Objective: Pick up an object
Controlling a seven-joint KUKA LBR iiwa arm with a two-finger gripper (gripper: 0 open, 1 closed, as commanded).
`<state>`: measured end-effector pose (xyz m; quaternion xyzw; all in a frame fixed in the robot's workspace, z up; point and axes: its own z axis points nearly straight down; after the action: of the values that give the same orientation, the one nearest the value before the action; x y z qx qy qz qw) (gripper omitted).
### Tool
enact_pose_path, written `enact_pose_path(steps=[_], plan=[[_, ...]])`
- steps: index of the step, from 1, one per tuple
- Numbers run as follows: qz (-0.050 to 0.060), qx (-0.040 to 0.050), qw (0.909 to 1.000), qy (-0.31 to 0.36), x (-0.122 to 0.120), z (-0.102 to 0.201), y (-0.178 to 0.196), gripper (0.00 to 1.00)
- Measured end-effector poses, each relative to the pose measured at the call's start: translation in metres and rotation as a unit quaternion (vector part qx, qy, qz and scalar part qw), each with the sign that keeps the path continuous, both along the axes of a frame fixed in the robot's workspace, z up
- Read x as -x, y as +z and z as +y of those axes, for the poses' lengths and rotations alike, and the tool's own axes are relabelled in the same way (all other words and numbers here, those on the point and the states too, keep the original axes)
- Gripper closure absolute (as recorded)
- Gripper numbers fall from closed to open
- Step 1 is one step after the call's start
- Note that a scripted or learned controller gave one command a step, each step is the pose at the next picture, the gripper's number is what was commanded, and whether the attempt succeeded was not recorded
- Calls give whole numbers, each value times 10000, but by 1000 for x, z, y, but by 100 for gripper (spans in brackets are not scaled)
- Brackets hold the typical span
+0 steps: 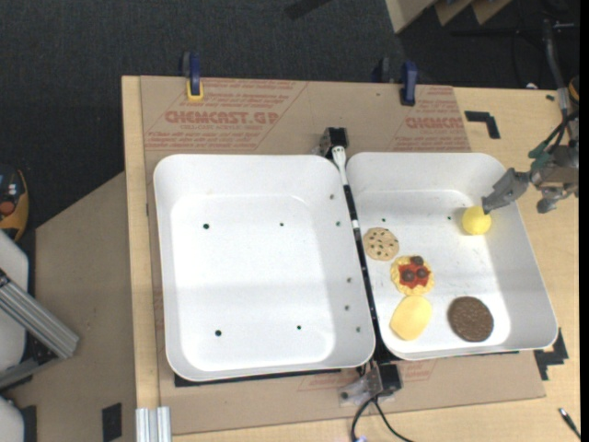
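Five small objects lie in the right white bin (515,247): a small yellow ball (476,221) near its far right corner, a tan chocolate-chip cookie (380,243) by its left wall, a yellow tart with red and dark toppings (412,274) just nearer, then a pale yellow lemon-shaped piece (410,318) and a dark brown round cookie (471,319) along the near edge. The grey gripper (497,197) reaches over the right rim, its tip touching the ball; whether it is clenched or released cannot be told. The left white bin (184,247) sits alongside on the cardboard-covered bench (138,136).
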<state>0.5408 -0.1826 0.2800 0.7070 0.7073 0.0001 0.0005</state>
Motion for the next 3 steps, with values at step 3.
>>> enact_pose_path(steps=[3], plan=[[22, -11, 10000, -8, 62, -24, -62, 100]])
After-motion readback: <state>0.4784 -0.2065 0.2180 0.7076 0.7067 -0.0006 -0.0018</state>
